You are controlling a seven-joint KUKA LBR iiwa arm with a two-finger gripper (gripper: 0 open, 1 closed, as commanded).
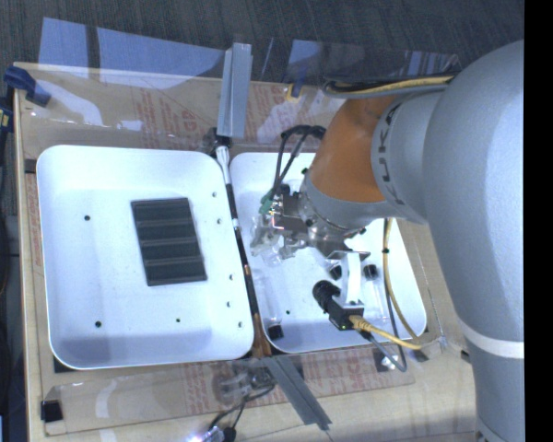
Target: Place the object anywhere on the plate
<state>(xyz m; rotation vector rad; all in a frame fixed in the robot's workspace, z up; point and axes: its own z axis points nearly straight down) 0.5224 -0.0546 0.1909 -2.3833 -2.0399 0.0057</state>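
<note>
Large grey arm with orange band (424,155) is bent low over the right shallow white bin (401,325). Left shallow white bin (74,247) carries the dark ribbed rectangular plate (169,240), nothing on it. Gripper (275,238) sits near the right bin's left wall; finger state cannot be told. Object not identifiable under the wrist. Judgement: placing not yet done; pick and carry remain.

Setting: robotics laboratory. Evidence: wooden bench (37,247) bearing two shallow white bins, left bin (74,330) and right bin (405,325), side by side; grey industrial arm with orange band (350,155); loose yellow cabling (396,311); clear plastic guard sheets (120,53) along the bench edge; dark carpet floor (258,7); blue clamp (23,83).
</note>
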